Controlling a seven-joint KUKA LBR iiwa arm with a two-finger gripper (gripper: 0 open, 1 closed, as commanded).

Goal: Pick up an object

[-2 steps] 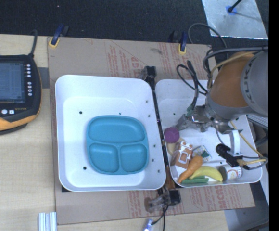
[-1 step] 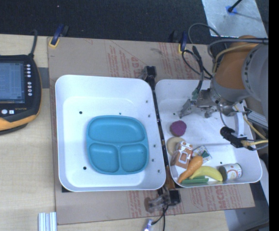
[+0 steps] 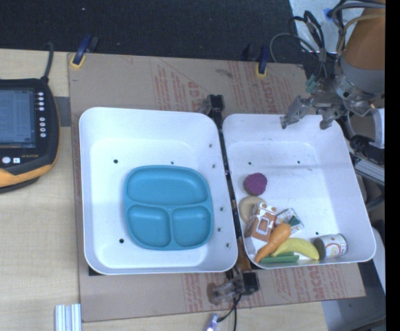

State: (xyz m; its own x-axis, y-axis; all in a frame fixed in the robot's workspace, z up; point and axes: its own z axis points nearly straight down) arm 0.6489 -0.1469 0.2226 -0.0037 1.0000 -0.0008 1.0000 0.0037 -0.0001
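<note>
My gripper (image 3: 309, 115) hangs over the far edge of the right bin (image 3: 303, 150), its two fingers spread apart with nothing between them. The objects lie well below it, at the bin's near end: a purple round piece (image 3: 256, 183), a tan disc (image 3: 248, 206), a small printed packet (image 3: 263, 222), an orange carrot (image 3: 275, 239), a yellow banana (image 3: 300, 247), a green stick (image 3: 280, 258) and a small can (image 3: 331, 246) lying on its side.
The left bin (image 3: 103, 150) holds a blue sectioned tray (image 3: 167, 207). A teach pendant (image 3: 14, 133) lies at the bench's left. Clamps sit between the bins at the far (image 3: 215, 104) and near (image 3: 231, 288) ends.
</note>
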